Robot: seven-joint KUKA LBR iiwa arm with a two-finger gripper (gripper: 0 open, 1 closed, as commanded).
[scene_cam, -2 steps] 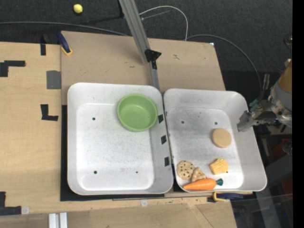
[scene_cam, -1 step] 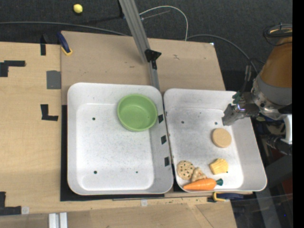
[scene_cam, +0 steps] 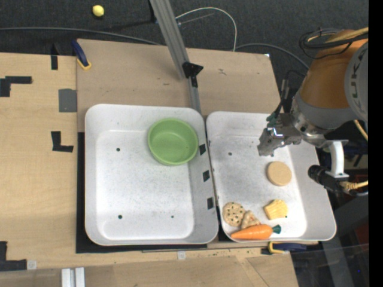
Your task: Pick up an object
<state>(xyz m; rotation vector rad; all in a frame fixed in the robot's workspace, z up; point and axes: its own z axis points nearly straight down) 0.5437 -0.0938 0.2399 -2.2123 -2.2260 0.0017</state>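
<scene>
Setting: wooden counter (scene_cam: 36, 178) with dark floor behind it, carrying two shallow white bins side by side.
Left bin (scene_cam: 105, 220): holds a green bowl (scene_cam: 173, 141), upright, near its back right corner.
Right bin (scene_cam: 239, 136): holds a round tan biscuit (scene_cam: 279, 174) about mid-bin, and along the front edge a speckled cookie (scene_cam: 233, 213), a yellow cheese wedge (scene_cam: 275, 209) and an orange carrot (scene_cam: 254, 232).
Arm: reaches in from the right, its orange band above the wrist, over the right bin's back right part.
Pincer (scene_cam: 270, 143): hangs over the back half of the right bin; whether it is spread or closed cannot be told from this angle, and nothing is seen in its grip.
Likely target: the round biscuit, being the closest thing to the pincer.
Key relation: the biscuit lies just in front of the pincer and a touch to its right in the picture, near but apart from it.
Axis: the biscuit is round and flat, so no grasp direction is favoured.
Clearance: the biscuit stands well apart from the cheese wedge and the cookie.
Next move, as a judgement: a short shift toward the bin's front, then a descent onto the biscuit.
</scene>
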